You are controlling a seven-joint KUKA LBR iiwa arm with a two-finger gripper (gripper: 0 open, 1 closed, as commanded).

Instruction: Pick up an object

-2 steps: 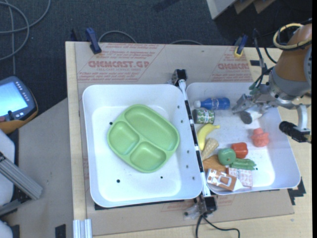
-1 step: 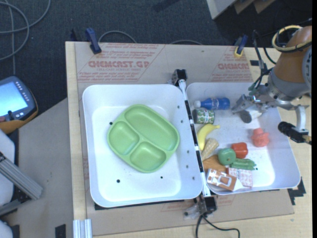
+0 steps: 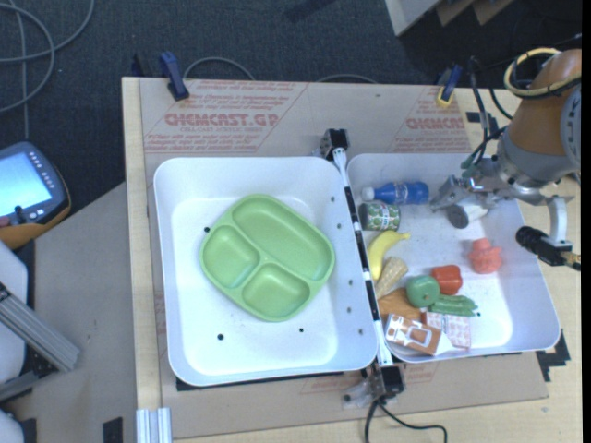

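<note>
The hand (image 3: 454,203), its opening unreadable, hovers beside the bottle (image 3: 395,192); a descent there could miss.

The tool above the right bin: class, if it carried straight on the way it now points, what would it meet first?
The tool seems to point down and leftward, so it would probably meet the bare floor of the right bin, short of the blue bottle. Depth is unclear.
</note>
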